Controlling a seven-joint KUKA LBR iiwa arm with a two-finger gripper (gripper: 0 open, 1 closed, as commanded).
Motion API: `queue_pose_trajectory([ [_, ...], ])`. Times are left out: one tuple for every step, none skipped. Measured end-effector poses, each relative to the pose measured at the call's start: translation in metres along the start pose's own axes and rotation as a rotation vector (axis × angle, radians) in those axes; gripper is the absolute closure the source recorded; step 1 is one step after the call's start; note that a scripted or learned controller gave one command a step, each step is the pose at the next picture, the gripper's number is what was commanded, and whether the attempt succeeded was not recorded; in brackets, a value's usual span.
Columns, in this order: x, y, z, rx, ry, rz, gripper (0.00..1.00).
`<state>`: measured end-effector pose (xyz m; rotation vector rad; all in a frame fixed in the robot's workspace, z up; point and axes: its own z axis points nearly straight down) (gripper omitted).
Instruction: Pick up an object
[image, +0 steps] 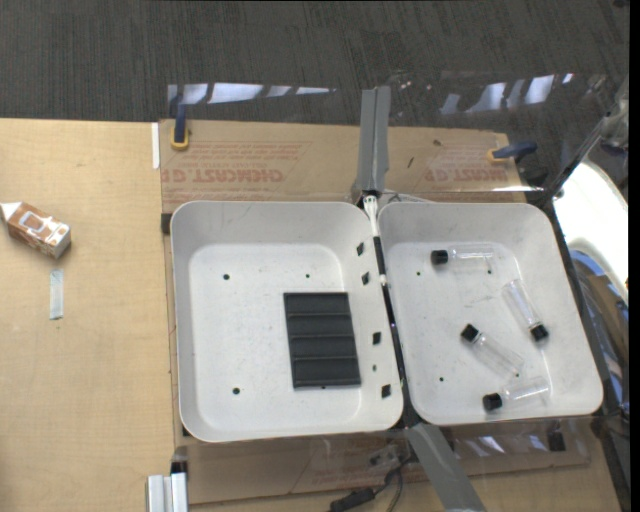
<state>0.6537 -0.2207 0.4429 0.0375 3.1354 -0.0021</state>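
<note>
Dark grey carpet (300, 50) covers the far floor. A pale wooden benchtop (80, 380) lies left, beside brown cardboard (270, 165).

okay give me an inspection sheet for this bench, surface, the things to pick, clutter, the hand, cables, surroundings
Surface: left bin and right bin, white, side by side on cardboard.
Job's things: black ridged block in the left bin; four clear vials with black caps in the right bin, lying apart.
Clutter: small box and strip on the wooden table.
Hand: nothing seen.
Cables: dark cable at the front edge.
Surroundings: dark carpet.
</note>
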Motion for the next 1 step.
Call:
queue_pose_trajectory([
  [-0.0032, 0.0003, -0.0013, 0.001, -0.002, -0.090, 1.00],
])
